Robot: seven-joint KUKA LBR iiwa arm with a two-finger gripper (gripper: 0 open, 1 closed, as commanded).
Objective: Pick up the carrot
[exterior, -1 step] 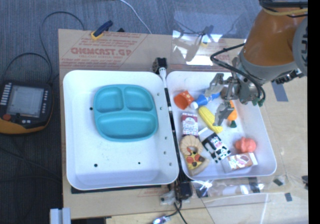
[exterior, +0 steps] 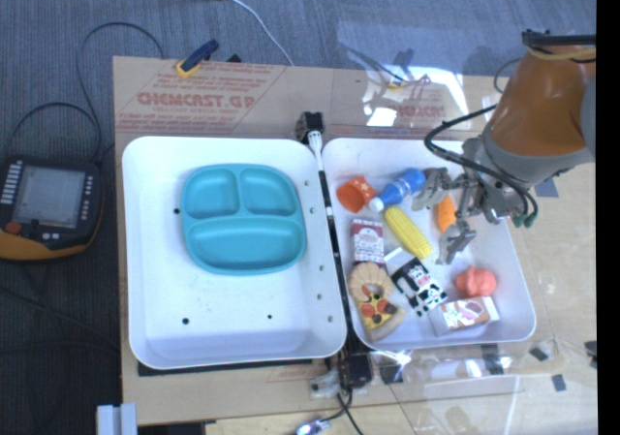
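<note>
A: Where is the carrot point(exterior: 445, 213)?

B: In the right bin point(exterior: 518, 273), upper middle, right of the yellow corn point(exterior: 408, 233) and below the blue bottle point(exterior: 401, 186). A small orange piece, standing roughly upright in the view.

A: Gripper point(exterior: 448, 215)?

B: Down in the bin, fingers spread moderately wide, one on each side of the carrot. The carrot sits between them, but I judge it not gripped; contact is hard to read at this resolution, so it may be touching one finger.

A: Notes for the step?

B: Keep the gripper centred on the carrot and straddle its narrow width. Go low enough that the fingers close on the body, not the tip. Watch the left finger: the blue bottle and corn are just beside it and could get nudged or caught. Close, then lift straight up and confirm the carrot rises with the fingers.

A: Other contents?

B: An orange cup-like item point(exterior: 355, 194), a small red-and-white packet point(exterior: 367, 239), a pizza slice toy point(exterior: 373, 300), a black-and-white carton point(exterior: 418, 286), a pink-red lump point(exterior: 476, 280), a pale box point(exterior: 462, 315). Left bin point(exterior: 145, 230) holds a blue divided tray point(exterior: 242, 218).

A: Legible writing?

B: Red print on the brown board point(exterior: 194, 84) over the table reads roughly "CHEMCAST GP". Packet labels are too small to read. A pendant point(exterior: 48, 205) lies on the floor to the left.
</note>
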